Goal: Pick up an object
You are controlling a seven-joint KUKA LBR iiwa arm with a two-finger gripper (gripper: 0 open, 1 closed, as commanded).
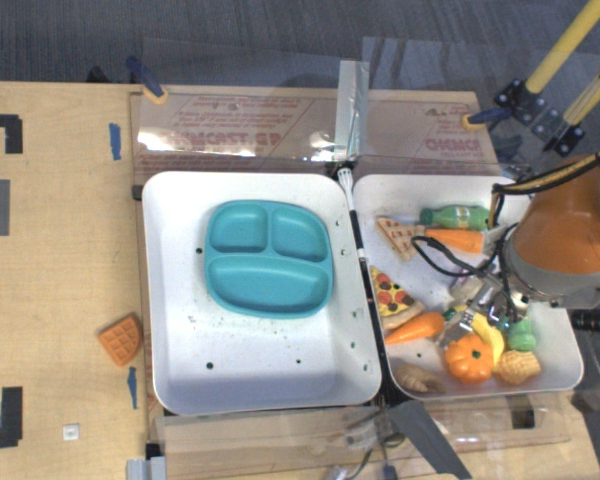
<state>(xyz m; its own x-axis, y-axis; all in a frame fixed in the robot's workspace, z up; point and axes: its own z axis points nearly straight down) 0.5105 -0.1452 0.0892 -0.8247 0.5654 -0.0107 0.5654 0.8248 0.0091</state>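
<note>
The arm's orange band rises nearest the lens, over the right side of the right bin. Below it the gripper hangs low among a pile of toy food, just above an orange pumpkin. Cables and metal parts clutter the tool, so I cannot tell whether it is wide or narrow, nor whether anything is caught in it.

Taking the pumpkin as the mark:
- A yellow banana touches its upper right side.
- A green piece lies just beyond the banana.
- A tan biscuit-like piece lies just right of the pumpkin.
- A carrot lies just left of it, pointing away.
- A pale knobbly root sits left of it, near the front wall.
- A pizza slice lies up and left of it, against the left wall.
- Further back lie a second carrot, a green bottle and a tan wedge.
- A black cable loops in front of that carrot.

Well left of the pumpkin, the left bin holds a teal divided plate. Further left still, a small waffle lies on the wooden bench.
</note>
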